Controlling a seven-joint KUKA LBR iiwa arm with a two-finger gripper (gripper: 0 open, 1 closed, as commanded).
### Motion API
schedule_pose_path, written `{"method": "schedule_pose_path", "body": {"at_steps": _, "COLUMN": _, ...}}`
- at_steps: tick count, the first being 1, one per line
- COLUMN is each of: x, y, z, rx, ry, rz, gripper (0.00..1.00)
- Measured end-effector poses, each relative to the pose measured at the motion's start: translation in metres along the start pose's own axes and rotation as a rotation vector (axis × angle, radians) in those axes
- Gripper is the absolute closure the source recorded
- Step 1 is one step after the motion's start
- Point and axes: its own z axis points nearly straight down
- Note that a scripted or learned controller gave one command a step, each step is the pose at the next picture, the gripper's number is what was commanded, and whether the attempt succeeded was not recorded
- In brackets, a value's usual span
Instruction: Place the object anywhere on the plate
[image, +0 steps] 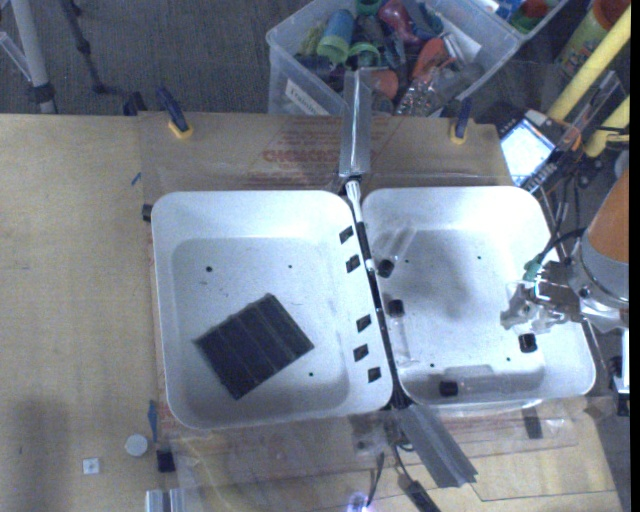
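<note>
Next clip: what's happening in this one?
A KUKA arm reaches in from the right, its gripper low over the right bin near the right wall. A dark ribbed plate lies flat in the left bin, away from the gripper. No object shows between the gripper's fingers, so nothing is placed yet.

Dark ridged plate (254, 345) tilted in left bin (180, 225); hand (528, 308) over right bin (470, 205), near its right wall

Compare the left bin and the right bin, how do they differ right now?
The left bin holds a dark ribbed square plate lying flat and skewed; the right bin has no such plate. The end effector hangs over the right bin's right side, not the left bin. Both are shallow, white and rounded.
</note>
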Motion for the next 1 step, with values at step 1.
{"method": "schedule_pose_path", "body": {"at_steps": 1, "x": 0.0655, "y": 0.0454, "z": 0.0247, "rx": 0.002, "ry": -0.001, "rz": 0.168, "gripper": 1.00}}
